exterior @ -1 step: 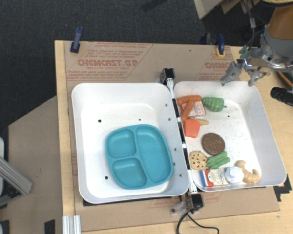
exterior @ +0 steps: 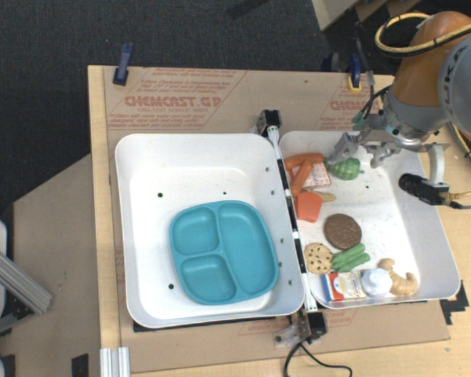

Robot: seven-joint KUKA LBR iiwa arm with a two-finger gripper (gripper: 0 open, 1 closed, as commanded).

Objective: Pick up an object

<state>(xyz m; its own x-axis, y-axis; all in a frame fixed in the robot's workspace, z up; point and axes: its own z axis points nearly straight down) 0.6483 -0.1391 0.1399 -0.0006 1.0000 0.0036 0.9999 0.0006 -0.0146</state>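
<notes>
1. Over the far edge of the right shallow white bin [exterior: 436, 246], the two-finger gripper [exterior: 363, 149] of the grey arm with the orange band [exterior: 433, 61] hangs low, its fingers spread apart with nothing between them.
2. Just below the gripper, near the bin's far edge, lies a small green rounded toy vegetable [exterior: 345, 168], close to the left fingertip; contact cannot be judged.
3. Along the right bin's left edge sit an orange toy carrot [exterior: 301, 166], a small white card with red print [exterior: 319, 177] and an orange-red block [exterior: 308, 206].
4. Toward that bin's middle rests a round brown disc [exterior: 342, 231].
5. At the near edge of the right bin lie a chocolate-chip cookie [exterior: 317, 257], a green bean-like piece [exterior: 350, 258], a red-and-white packet [exterior: 345, 286], a pale blue-white round item [exterior: 374, 281] and a tan curved piece [exterior: 402, 280].
6. Inside the left shallow white bin [exterior: 141, 163], a teal plastic plate with 3 compartments [exterior: 223, 251] lies flat toward the near right corner.
7. Both bins sit on a brown board [exterior: 173, 100] with red lettering.
</notes>
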